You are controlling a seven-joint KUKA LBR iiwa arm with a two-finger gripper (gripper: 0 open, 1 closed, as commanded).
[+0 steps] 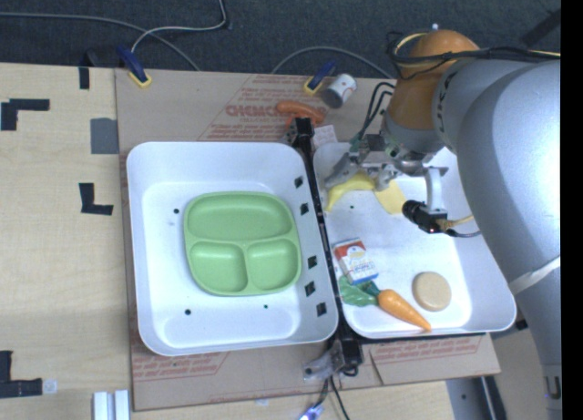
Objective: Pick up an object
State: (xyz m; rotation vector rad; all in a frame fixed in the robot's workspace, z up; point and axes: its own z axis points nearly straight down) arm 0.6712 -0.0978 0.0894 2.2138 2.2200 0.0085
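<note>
Bearing red "CHICKEN" lettering, cardboard (239, 114) underlies 2 bins (155, 227).

The arm's hand (364, 165) hovers at a yellow banana (344, 192) in the right shallow white bin (483, 304); an orange carrot (403, 308) lies nearby.

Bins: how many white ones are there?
2. The left bin holds a green plate. The right bin holds a carrot, a banana and other small things, with the arm over its far end.

Left bin (155, 318): tray (242, 242). Right bin (474, 313): banana (351, 190) at the back; carton (355, 261), carrot (399, 307), biscuit (432, 290) in front.
</note>
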